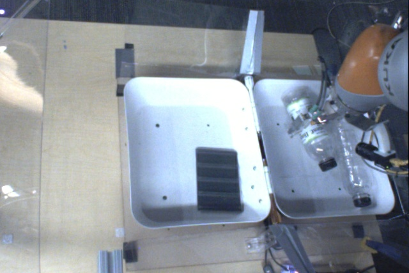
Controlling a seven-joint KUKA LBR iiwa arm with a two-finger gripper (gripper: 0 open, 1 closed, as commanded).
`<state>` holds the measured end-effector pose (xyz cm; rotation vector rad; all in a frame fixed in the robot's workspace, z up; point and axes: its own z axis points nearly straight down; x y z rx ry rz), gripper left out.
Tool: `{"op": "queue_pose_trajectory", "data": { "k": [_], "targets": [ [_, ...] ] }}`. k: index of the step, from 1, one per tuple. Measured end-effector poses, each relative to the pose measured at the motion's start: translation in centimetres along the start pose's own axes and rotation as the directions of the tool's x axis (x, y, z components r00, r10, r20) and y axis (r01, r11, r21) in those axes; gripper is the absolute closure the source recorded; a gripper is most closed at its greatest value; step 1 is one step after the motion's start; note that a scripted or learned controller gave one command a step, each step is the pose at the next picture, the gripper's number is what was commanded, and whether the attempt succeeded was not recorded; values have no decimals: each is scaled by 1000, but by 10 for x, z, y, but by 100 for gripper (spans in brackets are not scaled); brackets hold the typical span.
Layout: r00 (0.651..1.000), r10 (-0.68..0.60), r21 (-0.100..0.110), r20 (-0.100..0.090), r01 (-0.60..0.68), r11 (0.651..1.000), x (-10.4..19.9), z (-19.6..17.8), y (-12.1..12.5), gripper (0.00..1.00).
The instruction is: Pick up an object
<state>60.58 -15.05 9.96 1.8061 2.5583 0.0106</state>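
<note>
We see the gripper (317,113), its grip unreadable from here, low over clear plastic bottles (316,137) in the right bin (281,195); slick, rounded plastic could squirt free.

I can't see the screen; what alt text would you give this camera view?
A grey and orange arm reaches from the right over the right bin, which holds clear plastic bottles. The left bin holds a black ridged block; both sit on a wooden bench.
</note>
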Motion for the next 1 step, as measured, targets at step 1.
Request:
{"op": "queue_pose_trajectory", "data": {
  "k": [1],
  "targets": [
    [1000,27,7,-2,-27,1000,27,-91,79,100]
  ]
}}
